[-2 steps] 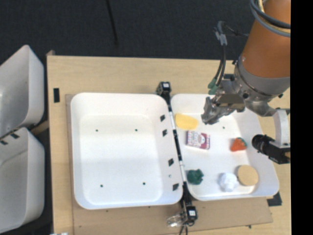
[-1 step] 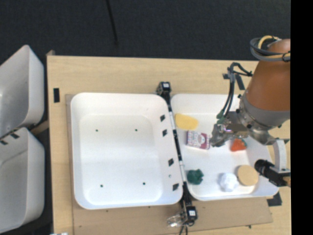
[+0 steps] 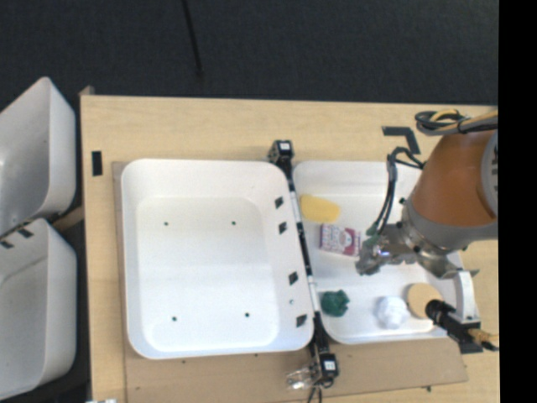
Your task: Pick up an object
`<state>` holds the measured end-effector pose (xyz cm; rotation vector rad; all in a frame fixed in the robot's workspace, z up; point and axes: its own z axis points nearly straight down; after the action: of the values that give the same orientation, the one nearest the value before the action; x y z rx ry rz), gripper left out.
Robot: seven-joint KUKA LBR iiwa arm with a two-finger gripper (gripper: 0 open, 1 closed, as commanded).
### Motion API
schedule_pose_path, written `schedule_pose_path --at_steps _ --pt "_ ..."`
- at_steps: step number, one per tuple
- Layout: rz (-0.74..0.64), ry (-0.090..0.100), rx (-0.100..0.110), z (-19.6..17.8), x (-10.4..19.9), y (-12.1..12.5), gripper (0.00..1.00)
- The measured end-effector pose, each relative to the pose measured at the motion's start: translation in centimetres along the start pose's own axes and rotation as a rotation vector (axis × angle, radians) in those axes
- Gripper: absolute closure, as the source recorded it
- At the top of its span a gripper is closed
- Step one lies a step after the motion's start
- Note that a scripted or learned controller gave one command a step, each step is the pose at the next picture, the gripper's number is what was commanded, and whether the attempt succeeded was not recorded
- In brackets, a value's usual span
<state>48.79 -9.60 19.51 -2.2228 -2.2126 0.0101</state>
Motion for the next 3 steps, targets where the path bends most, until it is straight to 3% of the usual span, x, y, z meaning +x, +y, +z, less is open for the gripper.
schedule_pose_path --at_steps 1,2,3 --pt "0.005 -0.004 -0.004 8.0 -11.4 0.0 1.00" --pt "-0.023 0.002 -0.032 -8.3 1.4 7.5 1.00" --pt "0.003 -0.003 -0.006 -5.1 -6.0 1.3 1.00"
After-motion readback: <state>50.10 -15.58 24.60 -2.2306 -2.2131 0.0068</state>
